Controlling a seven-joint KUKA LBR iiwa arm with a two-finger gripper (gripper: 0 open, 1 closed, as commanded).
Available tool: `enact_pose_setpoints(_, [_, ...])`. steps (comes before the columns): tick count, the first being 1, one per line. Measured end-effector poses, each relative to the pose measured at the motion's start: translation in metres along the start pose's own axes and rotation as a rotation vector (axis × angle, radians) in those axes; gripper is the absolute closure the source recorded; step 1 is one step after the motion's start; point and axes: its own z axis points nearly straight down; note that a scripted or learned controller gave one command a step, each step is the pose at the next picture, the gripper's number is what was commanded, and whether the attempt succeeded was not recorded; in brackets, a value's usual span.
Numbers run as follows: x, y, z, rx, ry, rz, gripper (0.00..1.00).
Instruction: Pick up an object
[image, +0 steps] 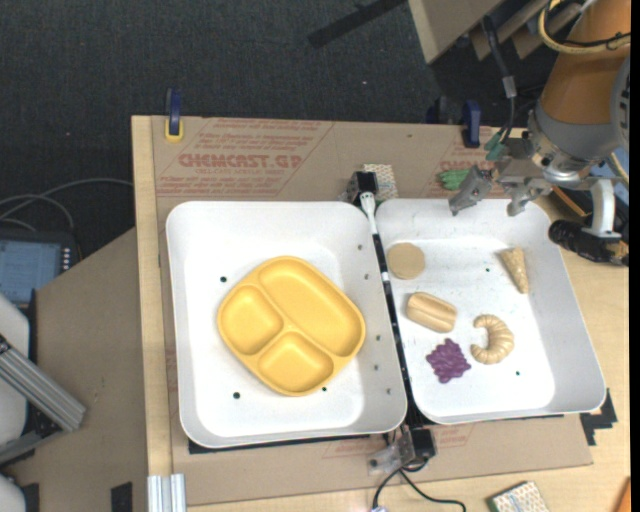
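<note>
Objects for picking lie in the right bin (560, 400). From the left: a yellow divided plate (290, 324) sits in the left bin (190, 300); then a round cookie (406, 261), a bread roll (430, 311), purple grapes (448, 359), a croissant (492, 338) and a cone (515, 268). The end effector (492, 198) hovers over the right bin's far rim, fingers spread wide, holding nothing.
</note>
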Motion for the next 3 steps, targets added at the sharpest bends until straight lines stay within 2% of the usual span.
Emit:
enact_pose_setpoints(1, [-0.047,-0.003,0.15,0.006,0.002,0.002,0.0])
enact_pose_setpoints(2, [-0.047,0.022,0.143,-0.004,-0.001,-0.001,0.0])
enact_pose_setpoints(3, [-0.057,0.021,0.143,-0.003,-0.001,0.0,0.0])
